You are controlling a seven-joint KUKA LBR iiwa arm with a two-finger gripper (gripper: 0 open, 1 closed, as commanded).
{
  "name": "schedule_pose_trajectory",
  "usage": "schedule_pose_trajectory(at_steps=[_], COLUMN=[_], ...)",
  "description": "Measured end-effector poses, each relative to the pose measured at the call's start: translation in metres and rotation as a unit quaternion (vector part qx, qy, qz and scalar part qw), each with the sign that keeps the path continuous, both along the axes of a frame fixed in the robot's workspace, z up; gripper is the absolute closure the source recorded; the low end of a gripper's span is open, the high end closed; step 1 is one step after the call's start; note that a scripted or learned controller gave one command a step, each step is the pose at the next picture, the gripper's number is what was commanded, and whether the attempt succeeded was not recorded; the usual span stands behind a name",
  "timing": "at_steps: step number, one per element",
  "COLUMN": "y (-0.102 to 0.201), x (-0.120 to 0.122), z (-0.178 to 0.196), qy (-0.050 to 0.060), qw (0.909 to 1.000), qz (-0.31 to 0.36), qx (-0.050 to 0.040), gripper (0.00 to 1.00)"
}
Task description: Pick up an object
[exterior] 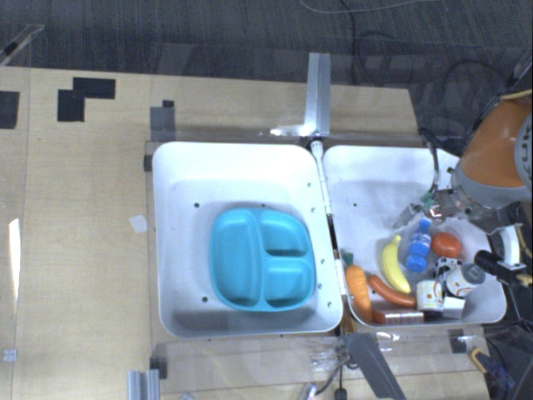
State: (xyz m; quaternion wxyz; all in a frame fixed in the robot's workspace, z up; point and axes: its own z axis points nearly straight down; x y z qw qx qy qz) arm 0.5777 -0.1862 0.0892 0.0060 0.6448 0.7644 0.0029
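Lying in the left bin (179, 223), a blue divided tray (262, 258) sits flat near the bin's middle, while the right bin (366, 182) holds a crowd of objects along its near side: a carrot (358, 286) against the left wall, a sausage (391, 290) beside it, a yellow banana (395, 265), a blue bottle (418, 248), a red tomato-like ball (446, 245) and a small white piece (440, 294). Further right, the gripper (433, 211) hangs just above the blue bottle, and whether it is clenched or released cannot be told.
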Motion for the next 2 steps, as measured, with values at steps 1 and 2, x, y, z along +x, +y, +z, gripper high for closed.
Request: schedule_pose_trajectory(at_steps=[1, 2], y=[0.001, 0.061], x=[0.003, 0.018], z=[0.012, 0.123], qy=[-0.004, 0.003], qw=[1.0000, 0.9977], qz=[0.001, -0.067], qx=[-0.0001, 0.0018], gripper=[1.00, 1.00])
